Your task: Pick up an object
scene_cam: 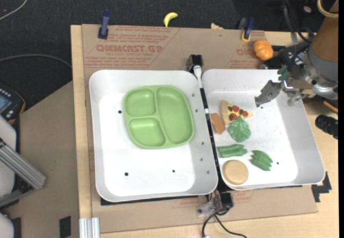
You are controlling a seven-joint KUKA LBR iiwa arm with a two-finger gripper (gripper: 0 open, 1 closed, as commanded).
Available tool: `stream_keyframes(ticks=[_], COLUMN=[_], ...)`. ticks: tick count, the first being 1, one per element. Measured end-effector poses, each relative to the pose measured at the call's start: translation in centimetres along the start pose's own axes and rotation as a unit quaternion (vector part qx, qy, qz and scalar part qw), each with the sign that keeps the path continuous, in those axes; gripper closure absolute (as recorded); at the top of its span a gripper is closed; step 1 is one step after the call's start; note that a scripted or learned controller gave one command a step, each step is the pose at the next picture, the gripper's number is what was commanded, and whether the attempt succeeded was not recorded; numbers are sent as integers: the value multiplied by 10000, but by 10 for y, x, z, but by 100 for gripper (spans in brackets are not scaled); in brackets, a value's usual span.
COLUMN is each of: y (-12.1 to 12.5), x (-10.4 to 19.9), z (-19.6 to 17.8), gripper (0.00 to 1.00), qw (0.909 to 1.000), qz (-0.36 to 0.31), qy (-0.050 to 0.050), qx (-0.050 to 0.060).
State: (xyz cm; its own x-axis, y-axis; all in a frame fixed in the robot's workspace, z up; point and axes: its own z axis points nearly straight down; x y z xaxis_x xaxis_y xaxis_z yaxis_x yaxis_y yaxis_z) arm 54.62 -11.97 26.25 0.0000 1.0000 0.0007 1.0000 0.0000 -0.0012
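Note:
The right bin (301,140) holds several toy foods: a pizza slice (233,110), a brown sausage (217,123), a green leaf (239,130), a green pod (231,150), a smaller green piece (262,160) and a round tan bun (235,172). My gripper (279,93) hangs over the back right part of this bin, up and to the right of the pizza slice. Its fingers (265,94) are spread open with nothing between them. It touches none of the foods.
A green divided plate (159,116) lies in the left bin (107,140). Behind the bins on the board are an orange fruit (263,49), a small banana (170,17) and two blue clamps (104,26). A black hinge strip (206,119) runs between the bins.

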Motion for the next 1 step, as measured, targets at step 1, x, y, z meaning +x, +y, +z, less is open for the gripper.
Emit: stream_keyframes(ticks=[1], y=[-41], x=[68], z=[-112], gripper=[0], qw=[10000], qz=[-42], qy=[6], qx=[-75])
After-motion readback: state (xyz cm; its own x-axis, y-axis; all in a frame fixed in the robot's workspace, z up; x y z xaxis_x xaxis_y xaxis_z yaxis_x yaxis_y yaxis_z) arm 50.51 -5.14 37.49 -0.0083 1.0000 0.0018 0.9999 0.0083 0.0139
